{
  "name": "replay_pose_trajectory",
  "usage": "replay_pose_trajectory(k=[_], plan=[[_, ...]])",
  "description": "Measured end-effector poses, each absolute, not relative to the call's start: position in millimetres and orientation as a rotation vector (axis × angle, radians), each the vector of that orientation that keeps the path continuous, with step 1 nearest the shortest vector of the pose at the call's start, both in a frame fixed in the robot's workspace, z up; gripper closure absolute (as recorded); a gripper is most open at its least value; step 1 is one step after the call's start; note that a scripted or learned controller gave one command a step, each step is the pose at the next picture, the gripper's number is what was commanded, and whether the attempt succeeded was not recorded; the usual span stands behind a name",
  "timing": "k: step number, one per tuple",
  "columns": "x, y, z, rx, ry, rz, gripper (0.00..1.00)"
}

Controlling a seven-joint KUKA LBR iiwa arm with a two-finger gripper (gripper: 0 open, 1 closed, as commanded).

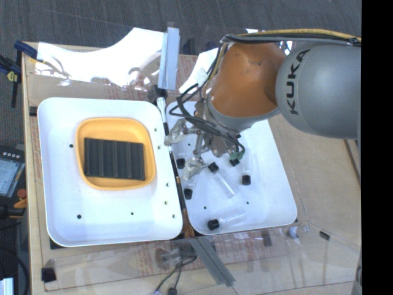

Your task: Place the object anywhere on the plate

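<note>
A yellow plate (140, 130) with rounded corners lies in the left bin (61, 208). On its middle rests a black ribbed rectangular object (116, 158), flat and square to the plate. My gripper (206, 149) hangs over the upper left part of the right bin (276, 189), below the orange wrist band (245, 82), well to the right of the plate. It is tangled in cables and wire-like parts, and nothing recognisable shows in it.
Several small black pieces (213, 224) and a clear tube-like bit (226, 187) lie scattered in the right bin. A small green item (235, 159) sits by the gripper. A grey bar (169, 57) stands behind the bins.
</note>
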State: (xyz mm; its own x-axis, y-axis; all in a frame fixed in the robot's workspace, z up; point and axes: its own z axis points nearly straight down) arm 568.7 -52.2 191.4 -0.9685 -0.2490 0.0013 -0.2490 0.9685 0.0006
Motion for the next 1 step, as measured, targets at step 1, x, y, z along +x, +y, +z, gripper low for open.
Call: replay_pose_trajectory(k=[1], plan=[[585.0,36.2,192.1,0.553,-3.094,-0.001,0.00]])
